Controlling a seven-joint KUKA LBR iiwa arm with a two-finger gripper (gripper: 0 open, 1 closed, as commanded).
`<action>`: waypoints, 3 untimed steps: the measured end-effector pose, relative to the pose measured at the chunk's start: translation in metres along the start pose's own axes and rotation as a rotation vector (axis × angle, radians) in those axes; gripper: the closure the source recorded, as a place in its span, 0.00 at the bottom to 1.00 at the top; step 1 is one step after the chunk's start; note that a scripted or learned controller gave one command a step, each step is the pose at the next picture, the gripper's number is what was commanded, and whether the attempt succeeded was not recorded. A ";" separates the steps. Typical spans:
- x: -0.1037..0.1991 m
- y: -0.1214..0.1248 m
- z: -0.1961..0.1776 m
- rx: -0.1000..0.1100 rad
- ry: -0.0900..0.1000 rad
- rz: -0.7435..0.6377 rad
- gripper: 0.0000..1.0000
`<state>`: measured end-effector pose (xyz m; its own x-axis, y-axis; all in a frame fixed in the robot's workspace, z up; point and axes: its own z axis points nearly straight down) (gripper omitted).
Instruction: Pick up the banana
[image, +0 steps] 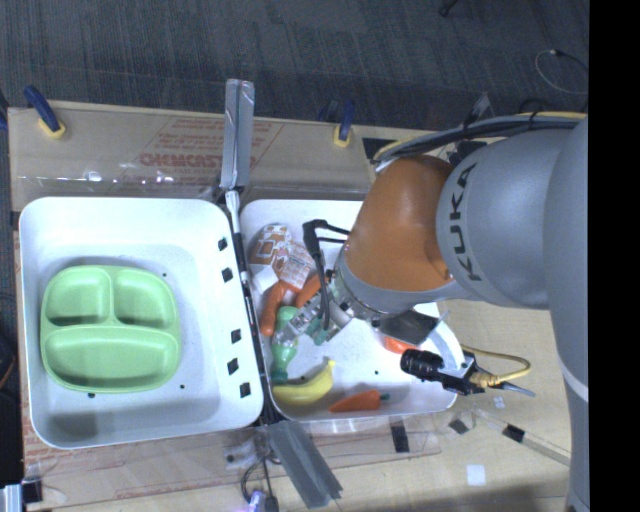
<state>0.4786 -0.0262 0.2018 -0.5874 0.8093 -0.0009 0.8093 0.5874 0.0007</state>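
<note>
Reaching into the right bin (440, 400), banana (308, 385) not yet lifted.
I see my gripper (322, 322) low among the clutter just above the banana, which lies at the bin's near edge beside a carrot (356, 402); its grasp I cannot tell. Next I'd shift toward the banana and descend.

- Two bins lie side by side: the left bin (60, 230) and the right bin (420, 400).
- A tray (110, 325) lies in the left bin.
- The banana (305, 385) lies in the right bin, at its near edge.
- A carrot (355, 402) lies just right of the banana.
- A bottle (285, 340) lies just behind the banana.
- The gripper (325, 318) hangs over the bottle.
- A packet (280, 255) lies behind the bottle.
</note>
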 end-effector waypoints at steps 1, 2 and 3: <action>0.000 0.000 0.000 0.000 0.000 0.000 0.00; 0.020 0.013 -0.023 0.001 0.000 0.093 0.00; -0.035 -0.029 0.011 0.004 0.004 -0.072 0.00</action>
<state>0.4761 -0.0717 0.1909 -0.6441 0.7650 0.0028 0.7650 0.6441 -0.0027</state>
